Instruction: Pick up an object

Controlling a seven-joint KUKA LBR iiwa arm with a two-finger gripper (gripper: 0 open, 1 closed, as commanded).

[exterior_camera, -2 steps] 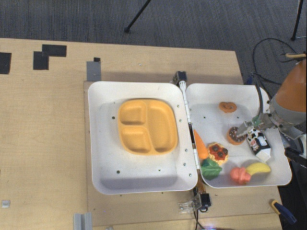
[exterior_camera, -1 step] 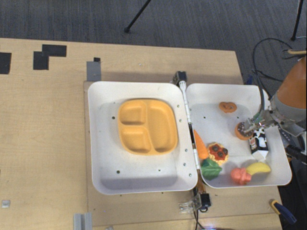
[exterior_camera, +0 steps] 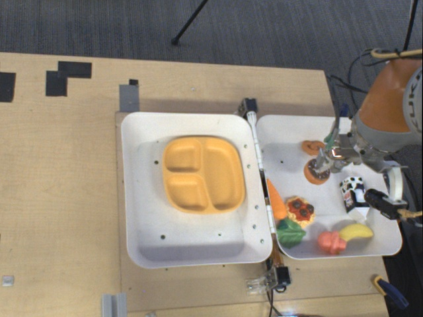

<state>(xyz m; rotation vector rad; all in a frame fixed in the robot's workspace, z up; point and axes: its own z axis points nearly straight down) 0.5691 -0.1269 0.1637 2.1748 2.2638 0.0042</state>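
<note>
Your arm reaches in over the right bin (exterior_camera: 395,246), and its gripper (exterior_camera: 324,166) is down at the bin's upper middle, right over a small orange round piece (exterior_camera: 316,173), perhaps a toy lid or disc. A second orange piece (exterior_camera: 312,146) lies just above it toward the far rim. You are at the closing-in stage of the pick: the fingertips sit at the orange piece, but the view is too coarse to show whether they are spread, closed, or clamped on it, so count nothing as held yet. Next you need a firm close on that piece and a straight lift clear of the bin floor; a low flat disc may well slip out. Other candidates lie along the near rim: a carrot (exterior_camera: 276,202) against the left wall, a green vegetable (exterior_camera: 289,232), a pizza slice (exterior_camera: 301,210), a pink toy (exterior_camera: 332,242), a banana (exterior_camera: 356,231) and a black-and-white toy (exterior_camera: 353,192). The left bin (exterior_camera: 142,177) holds a yellow divided tray (exterior_camera: 201,174).
</note>
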